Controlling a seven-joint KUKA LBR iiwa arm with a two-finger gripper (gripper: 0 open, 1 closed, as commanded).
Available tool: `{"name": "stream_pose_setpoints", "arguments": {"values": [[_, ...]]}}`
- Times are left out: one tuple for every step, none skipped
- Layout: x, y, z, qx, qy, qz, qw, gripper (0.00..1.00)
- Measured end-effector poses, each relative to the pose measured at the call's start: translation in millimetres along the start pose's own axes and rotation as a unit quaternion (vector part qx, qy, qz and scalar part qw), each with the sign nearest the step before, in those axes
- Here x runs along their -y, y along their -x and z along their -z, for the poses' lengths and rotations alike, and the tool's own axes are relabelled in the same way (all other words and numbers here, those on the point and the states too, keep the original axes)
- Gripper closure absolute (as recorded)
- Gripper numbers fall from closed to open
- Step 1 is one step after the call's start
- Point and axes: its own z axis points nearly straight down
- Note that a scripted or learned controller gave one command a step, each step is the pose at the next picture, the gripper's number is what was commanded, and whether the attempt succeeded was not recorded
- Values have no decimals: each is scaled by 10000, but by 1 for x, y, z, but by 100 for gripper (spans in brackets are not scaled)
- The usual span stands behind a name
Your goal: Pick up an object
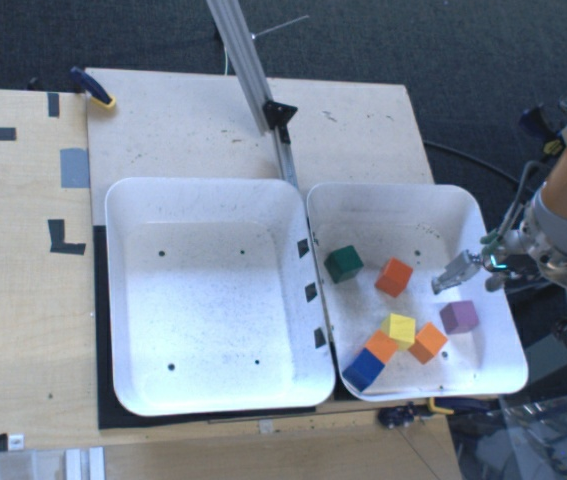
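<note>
Beside the pincer [460,271], small purple cube [459,316], pincer's opening cannot be told

The arm [553,230] enters from the right as a grey, rounded body with an orange patch on its upper part. Its wrist is a cluster of dark and silver metal parts, with a small teal-green spot. A pale grey metal gripper [453,274] juts from it.
</note>
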Motion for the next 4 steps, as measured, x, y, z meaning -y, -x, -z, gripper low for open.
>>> {"name": "stream_pose_setpoints", "arguments": {"values": [[-1, 0, 2, 6, 21, 8, 10000, 0], [-3, 6, -56, 7, 20, 6, 10000, 0], [-2, 13, -112, 24, 58, -10, 10000, 0], [-9, 15, -121, 67, 152, 10, 9999, 0]]}}
